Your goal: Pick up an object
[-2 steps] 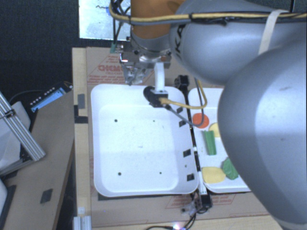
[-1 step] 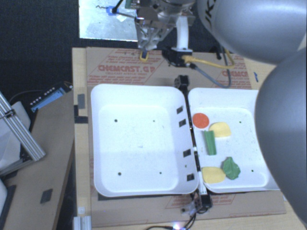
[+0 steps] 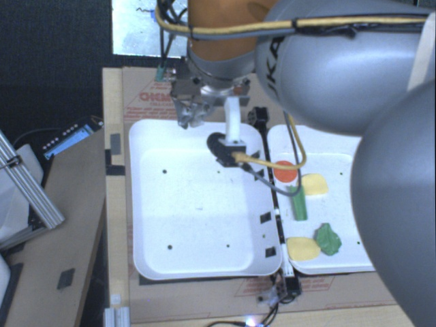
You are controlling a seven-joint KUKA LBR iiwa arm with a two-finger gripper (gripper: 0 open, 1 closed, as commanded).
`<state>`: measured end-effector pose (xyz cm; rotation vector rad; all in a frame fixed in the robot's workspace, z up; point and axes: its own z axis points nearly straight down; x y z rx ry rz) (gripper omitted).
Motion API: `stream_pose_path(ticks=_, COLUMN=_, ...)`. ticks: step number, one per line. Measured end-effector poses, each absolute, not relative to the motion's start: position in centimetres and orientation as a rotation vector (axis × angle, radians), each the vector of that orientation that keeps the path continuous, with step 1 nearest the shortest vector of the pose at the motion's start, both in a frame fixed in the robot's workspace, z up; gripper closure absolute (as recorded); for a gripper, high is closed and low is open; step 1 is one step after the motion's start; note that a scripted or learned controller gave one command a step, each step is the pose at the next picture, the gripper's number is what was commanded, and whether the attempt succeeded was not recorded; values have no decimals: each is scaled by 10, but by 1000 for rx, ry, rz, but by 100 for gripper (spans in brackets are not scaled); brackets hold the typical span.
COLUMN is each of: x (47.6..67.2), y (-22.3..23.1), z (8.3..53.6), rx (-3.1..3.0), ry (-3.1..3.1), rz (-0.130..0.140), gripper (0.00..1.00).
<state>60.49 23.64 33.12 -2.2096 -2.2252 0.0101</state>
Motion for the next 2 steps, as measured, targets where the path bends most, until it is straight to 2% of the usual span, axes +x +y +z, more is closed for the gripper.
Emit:
stream_pose_path(ticks=1, x=610, y=229, z=459, rx=-2221, ry=-2232, rz=-23, gripper=100)
stream_pose_path(ticks=2, x=604, y=222, z=541, rx=-2218, ry=-2231, rz=-17, gripper=100)
